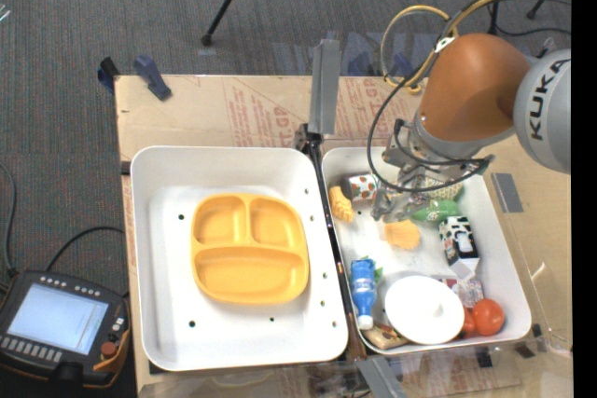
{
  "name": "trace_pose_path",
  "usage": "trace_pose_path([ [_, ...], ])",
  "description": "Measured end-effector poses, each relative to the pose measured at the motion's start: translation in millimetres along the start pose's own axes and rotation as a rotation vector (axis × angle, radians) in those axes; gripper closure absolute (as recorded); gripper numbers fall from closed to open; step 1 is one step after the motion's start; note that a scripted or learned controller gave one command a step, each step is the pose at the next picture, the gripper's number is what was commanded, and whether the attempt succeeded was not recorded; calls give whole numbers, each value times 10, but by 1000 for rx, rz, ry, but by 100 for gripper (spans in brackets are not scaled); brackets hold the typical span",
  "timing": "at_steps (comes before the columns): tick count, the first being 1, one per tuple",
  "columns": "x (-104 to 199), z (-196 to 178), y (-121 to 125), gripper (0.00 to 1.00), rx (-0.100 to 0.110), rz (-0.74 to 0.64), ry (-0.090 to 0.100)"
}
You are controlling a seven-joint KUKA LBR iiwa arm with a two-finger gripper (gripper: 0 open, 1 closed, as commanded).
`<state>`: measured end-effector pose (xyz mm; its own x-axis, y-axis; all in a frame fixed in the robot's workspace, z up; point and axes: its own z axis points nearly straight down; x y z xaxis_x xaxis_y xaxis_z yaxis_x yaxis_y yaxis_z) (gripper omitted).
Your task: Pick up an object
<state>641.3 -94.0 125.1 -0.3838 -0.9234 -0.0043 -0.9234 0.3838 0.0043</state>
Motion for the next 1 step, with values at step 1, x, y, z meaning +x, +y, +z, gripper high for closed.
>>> trace_pose_path([
  [1,111,387,-76,100,0,-835,-2],
])
